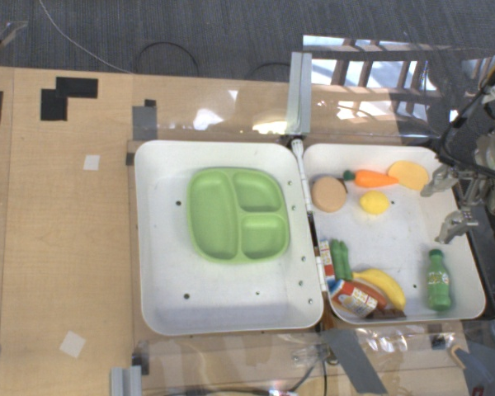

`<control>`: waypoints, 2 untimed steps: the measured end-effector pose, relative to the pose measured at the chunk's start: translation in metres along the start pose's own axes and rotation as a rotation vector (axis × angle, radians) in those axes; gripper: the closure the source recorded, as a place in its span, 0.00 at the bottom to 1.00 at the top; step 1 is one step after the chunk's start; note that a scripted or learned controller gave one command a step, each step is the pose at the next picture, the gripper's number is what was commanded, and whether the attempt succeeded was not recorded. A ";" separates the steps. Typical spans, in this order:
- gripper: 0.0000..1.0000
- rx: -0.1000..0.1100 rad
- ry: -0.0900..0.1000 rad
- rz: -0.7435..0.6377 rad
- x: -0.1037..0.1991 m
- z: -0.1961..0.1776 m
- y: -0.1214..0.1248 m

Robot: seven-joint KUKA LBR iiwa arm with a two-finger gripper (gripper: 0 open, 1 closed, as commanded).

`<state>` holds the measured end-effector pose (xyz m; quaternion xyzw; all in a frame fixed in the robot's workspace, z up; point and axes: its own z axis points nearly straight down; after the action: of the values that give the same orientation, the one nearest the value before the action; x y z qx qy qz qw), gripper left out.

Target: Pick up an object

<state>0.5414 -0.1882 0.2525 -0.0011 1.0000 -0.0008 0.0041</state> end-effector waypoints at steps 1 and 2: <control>0.00 -0.004 0.010 0.042 -0.023 0.127 0.015; 0.00 0.001 -0.006 0.126 -0.080 0.147 0.029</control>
<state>0.6226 -0.1594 0.1064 0.0618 0.9981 -0.0010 0.0069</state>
